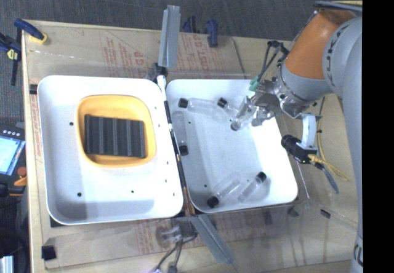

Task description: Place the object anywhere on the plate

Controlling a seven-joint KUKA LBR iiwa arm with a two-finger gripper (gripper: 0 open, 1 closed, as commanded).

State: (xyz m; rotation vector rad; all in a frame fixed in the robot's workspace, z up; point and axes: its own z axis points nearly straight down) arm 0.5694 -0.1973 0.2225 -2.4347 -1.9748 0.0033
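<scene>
Overhead, arm above right bin.

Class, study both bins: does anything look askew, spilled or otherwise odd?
Nothing looks spilled or damaged. The clear black-capped bottles lie on their sides at mixed angles in the right bin: one near the top, two near the bottom. The yellow plate sits squarely in the left bin, with a dark ridged block on it.

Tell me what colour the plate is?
Yellow-orange, with a dark ribbed middle; the plate shows in the camera view.
</scene>
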